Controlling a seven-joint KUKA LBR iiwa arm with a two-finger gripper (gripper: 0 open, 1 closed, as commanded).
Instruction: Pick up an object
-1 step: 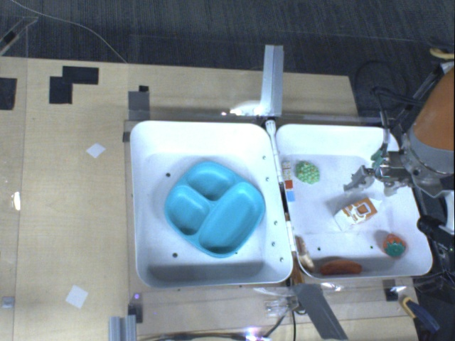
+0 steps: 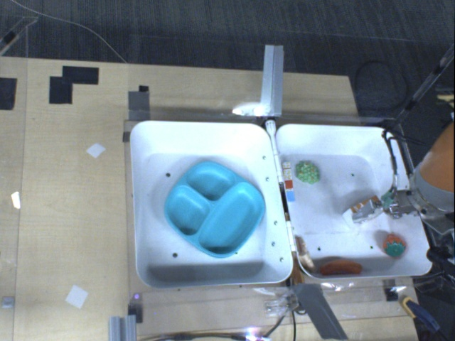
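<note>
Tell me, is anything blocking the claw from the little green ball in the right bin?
Nothing visible does. The gripper sits low in the right bin, and the green ball lies up and to its left across bare white floor. The orange-green toy and the brown sausage lie nearer the front wall, off that line.

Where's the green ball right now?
The green ball sits in the right bin, near its upper-left corner beside the divider between the bins, up and left of the gripper.
</note>
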